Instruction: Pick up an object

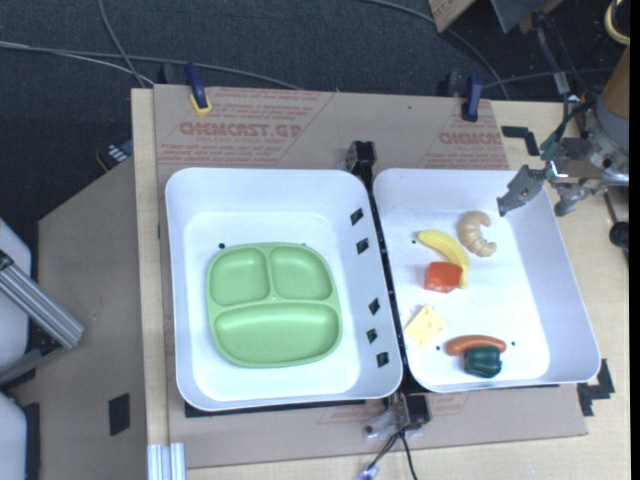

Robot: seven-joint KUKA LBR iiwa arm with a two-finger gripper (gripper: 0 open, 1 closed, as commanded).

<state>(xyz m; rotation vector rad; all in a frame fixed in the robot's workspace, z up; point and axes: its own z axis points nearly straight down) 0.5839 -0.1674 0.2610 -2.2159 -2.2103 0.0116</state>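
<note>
Two white bins sit side by side on the surface [100, 268]. The left bin [190, 198] carries a green divided plate [272, 303], lying flat in the middle, nothing on it; looks like a drop-off spot, judging by the layout.

The right bin [545, 278] has all the pickable stuff, loosely scattered so each piece can be grabbed alone. A croissant [477, 234] lies near the top, just beside a banana [442, 246], which touches or nearly touches a red block [444, 276] below it. A yellow cheese wedge [427, 325] lies further down, apart from the rest. At the bottom a hot dog [475, 345] sits right against a dark green pepper [483, 363].

The gripper [545, 190] hangs over the top right edge of the right bin, above the rim, with the arm coming in from the right. Its fingers [518, 194] are spread apart with nothing between them. No contact with any item.

Judgement: the task is at the approach stage, no pick done. The croissant is the nearest target, and it has room on its right side for a finger. The banana and red block are tighter together, so a grab there risks nudging both.
</note>
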